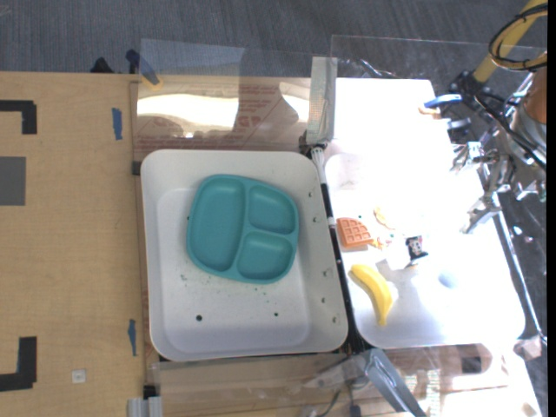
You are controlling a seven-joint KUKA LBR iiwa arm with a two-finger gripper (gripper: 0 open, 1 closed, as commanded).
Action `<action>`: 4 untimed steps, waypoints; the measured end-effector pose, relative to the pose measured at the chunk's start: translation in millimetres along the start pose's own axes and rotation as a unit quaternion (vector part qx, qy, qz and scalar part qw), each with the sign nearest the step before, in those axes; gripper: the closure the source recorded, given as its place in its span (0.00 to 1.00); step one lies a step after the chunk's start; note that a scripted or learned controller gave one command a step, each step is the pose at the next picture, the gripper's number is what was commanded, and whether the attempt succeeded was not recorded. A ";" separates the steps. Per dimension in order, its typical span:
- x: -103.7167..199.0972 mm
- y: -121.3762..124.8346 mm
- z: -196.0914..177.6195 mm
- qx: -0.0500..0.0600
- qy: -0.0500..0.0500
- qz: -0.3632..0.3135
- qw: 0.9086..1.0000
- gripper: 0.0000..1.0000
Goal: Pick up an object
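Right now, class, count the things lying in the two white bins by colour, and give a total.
Teal: 1, divided plate
Yellow: 1, toy banana
Orange-brown: 1, toy waffle
Black: 1, small item, too small to name
Total: 4
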State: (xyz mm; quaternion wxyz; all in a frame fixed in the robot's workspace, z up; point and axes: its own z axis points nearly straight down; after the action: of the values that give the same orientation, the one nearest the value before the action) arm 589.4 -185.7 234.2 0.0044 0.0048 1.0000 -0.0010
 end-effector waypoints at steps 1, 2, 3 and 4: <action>0.2 0.7 0.1 0.000 0.000 0.000 1.000 0.00; -57.2 4.0 44.7 -0.001 0.003 -0.048 0.999 0.00; -58.2 3.0 40.5 0.000 0.000 -0.048 0.999 0.00; -44.1 15.3 116.1 0.001 -0.003 -0.112 0.994 0.00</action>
State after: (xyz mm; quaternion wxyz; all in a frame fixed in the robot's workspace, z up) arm 634.7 -171.1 118.5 0.0068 -0.1077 0.9942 -0.0022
